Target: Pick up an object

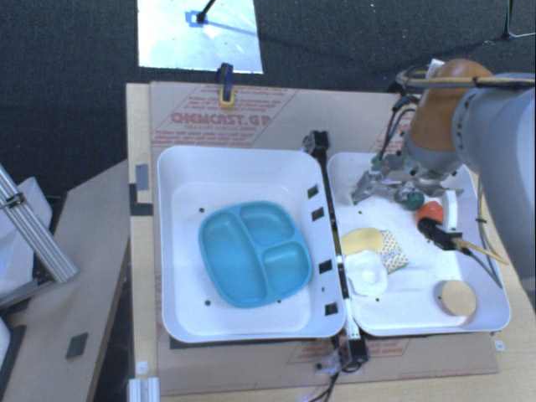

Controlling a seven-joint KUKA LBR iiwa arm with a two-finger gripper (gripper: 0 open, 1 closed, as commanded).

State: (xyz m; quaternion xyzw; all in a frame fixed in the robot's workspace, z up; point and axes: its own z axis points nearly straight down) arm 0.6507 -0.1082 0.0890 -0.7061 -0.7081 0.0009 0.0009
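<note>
- Arm (494,115) ran off the right edge; its upper links were cut off.
- Gripper (387,182) sat under the wrist; finger state was unreadable.
- Teal object (410,198) lay partly hidden beneath the wrist.
- Far wall of right bin (494,308) was masked by the arm.

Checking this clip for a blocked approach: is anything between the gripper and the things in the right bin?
Nothing visible. The gripper is low in the right bin, at its far end. The yellow piece, white piece and round tan block lie uncovered, nearer the camera.
</note>
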